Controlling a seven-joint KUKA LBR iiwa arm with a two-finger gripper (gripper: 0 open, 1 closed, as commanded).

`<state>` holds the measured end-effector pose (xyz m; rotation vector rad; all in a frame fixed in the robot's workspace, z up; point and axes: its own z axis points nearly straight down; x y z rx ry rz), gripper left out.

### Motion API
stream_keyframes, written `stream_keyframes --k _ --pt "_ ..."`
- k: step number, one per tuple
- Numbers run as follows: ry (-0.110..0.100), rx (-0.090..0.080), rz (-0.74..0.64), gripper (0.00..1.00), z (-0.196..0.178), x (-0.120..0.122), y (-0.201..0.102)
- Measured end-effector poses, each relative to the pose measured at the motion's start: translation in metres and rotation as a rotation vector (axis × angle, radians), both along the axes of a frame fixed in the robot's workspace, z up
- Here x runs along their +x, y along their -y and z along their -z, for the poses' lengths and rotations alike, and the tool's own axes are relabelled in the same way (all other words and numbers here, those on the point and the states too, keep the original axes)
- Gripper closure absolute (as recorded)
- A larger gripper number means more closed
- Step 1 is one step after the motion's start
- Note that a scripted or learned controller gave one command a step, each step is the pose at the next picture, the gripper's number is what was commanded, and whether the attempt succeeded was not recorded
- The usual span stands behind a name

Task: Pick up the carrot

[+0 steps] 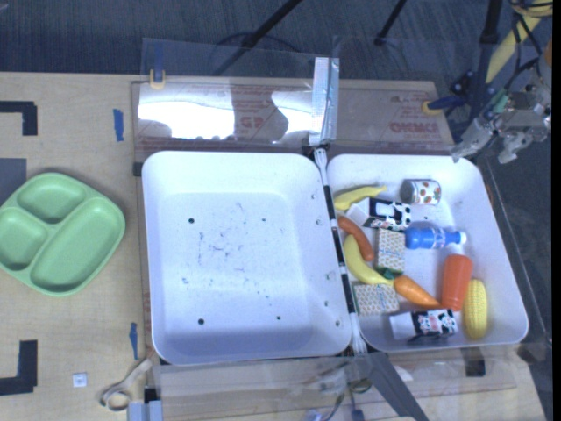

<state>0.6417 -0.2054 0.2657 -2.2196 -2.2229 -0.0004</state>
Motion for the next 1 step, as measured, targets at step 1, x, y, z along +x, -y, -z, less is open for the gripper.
stream_keyframes --k 1 --pt "0.001 0.000 0.064 0.00 0.0960 -0.0319 -0.0585"
